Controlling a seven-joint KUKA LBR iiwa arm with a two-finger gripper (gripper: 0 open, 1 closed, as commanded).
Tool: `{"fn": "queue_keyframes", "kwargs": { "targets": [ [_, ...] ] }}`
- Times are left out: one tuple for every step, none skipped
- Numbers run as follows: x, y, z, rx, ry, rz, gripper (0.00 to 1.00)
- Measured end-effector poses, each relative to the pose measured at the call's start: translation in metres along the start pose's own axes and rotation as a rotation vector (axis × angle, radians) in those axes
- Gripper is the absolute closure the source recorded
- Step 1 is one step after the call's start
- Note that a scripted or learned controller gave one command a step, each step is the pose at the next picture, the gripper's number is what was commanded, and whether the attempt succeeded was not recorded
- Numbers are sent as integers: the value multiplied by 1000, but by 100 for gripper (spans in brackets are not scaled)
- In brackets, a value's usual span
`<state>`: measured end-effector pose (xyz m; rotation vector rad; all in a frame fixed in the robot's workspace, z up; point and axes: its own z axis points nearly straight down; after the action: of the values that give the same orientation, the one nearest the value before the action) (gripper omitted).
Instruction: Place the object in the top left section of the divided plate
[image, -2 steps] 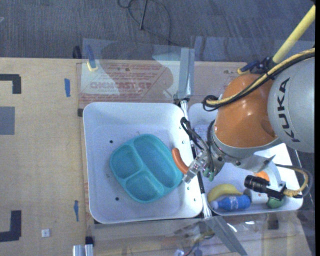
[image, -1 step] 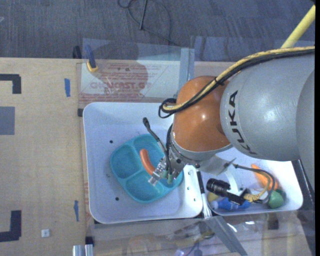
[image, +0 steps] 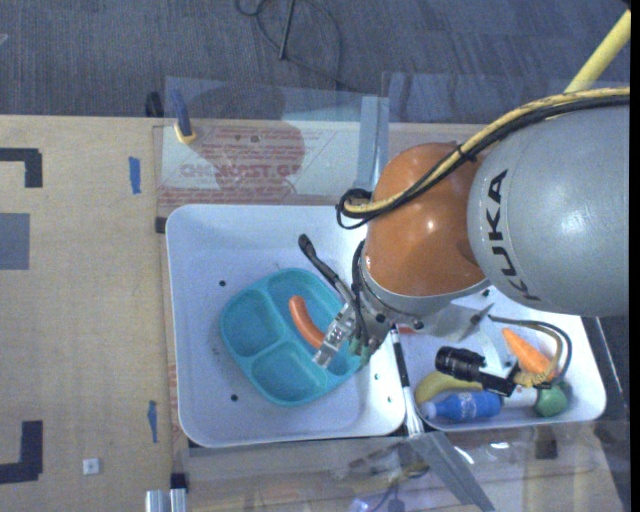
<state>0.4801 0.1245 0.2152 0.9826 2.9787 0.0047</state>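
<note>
Arm: the grey KUKA arm (image: 560, 200) reaches in from the right, its orange band (image: 420, 225) hanging over the seam between the two bins.
Gripper: the gripper (image: 338, 340) sits low over the right edge of the divided plate; whether it is open or closed cannot be told from this angle.
Object: an orange carrot-like piece (image: 302, 315) lies in the plate's upper right-hand section, just left of the gripper (whether they touch is unclear).
Plate: the blue divided plate (image: 262, 340) rests tilted in the left bin (image: 200, 300).
Right bin: the right bin (image: 590, 400) bears a blue bottle (image: 465, 406), a yellow banana (image: 435, 385), a green item (image: 550, 400) and another orange piece (image: 525, 350).
In the way: the wrist and black cables (image: 320, 262) cover the plate's right rim.
</note>
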Motion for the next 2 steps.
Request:
{"fn": "queue_keyframes", "kwargs": {
  "targets": [
    [0, 0, 0, 1, 1, 0, 0],
    [-15, -9, 108, -18, -14, -126, 0]
  ]
}}
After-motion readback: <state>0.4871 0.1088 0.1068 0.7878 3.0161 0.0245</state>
